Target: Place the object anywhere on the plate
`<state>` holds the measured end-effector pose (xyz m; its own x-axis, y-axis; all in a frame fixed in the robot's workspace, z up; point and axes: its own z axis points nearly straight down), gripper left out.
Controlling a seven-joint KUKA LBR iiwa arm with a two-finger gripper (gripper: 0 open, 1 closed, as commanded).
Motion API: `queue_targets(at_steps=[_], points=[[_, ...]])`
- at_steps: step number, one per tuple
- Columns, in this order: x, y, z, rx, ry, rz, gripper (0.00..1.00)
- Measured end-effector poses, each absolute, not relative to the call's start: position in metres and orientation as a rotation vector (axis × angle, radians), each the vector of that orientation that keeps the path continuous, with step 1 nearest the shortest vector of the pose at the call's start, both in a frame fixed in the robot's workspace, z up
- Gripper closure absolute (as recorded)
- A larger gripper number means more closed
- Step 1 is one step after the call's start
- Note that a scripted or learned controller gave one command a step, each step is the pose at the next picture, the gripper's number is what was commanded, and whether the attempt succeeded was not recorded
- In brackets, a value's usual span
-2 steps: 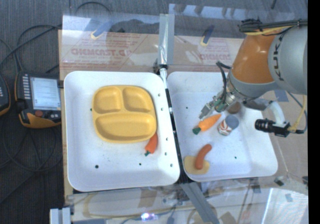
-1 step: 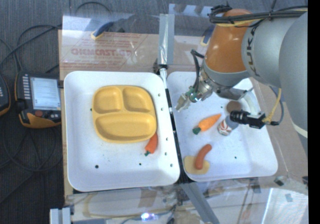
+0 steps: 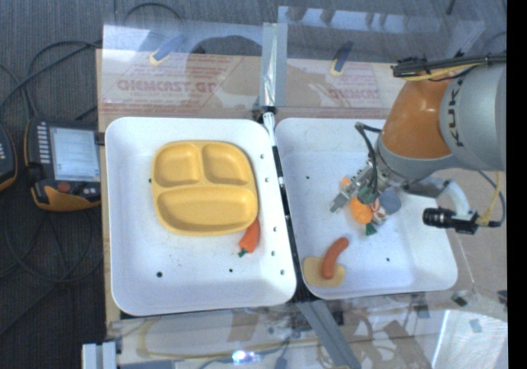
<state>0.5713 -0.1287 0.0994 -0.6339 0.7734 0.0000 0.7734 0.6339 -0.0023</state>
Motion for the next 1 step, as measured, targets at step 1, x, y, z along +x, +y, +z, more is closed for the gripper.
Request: queue_targets(at_steps=[1], points=[[0.6628, -0.0583, 0.1833, -1.277, -2.873, -0.001, 1.00]])
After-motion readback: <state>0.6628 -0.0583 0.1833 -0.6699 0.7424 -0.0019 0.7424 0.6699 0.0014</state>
